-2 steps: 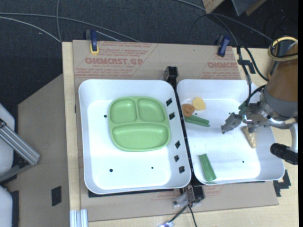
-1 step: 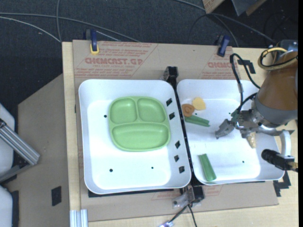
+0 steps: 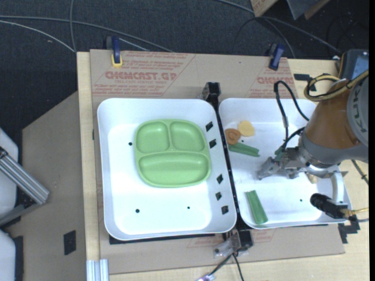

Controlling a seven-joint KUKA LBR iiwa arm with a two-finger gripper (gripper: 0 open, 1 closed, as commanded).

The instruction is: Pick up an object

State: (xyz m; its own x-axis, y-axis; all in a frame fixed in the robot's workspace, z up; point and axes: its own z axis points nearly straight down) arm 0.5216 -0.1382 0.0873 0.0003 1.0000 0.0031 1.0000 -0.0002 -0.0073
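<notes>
My arm [image 3: 331, 124] reaches in from the right, orange band uppermost, wrist bent low, gripper [image 3: 266, 170] angled leftward with its fingers slightly parted and nothing between them.

Red print "CHEMCAST G.P." readable on brown protective sheet [image 3: 143, 69] under the bins, top left; a line of smaller red text under it too blurred. Similar red lettering repeated top right, slanted, illegible.

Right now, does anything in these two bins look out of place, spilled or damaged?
Nothing stands out. The green divided plate lies flat in the left bin. In the right bin, two green sticks and two small orange pieces lie loose and apart, with the gripper low over the bin floor between them.
</notes>
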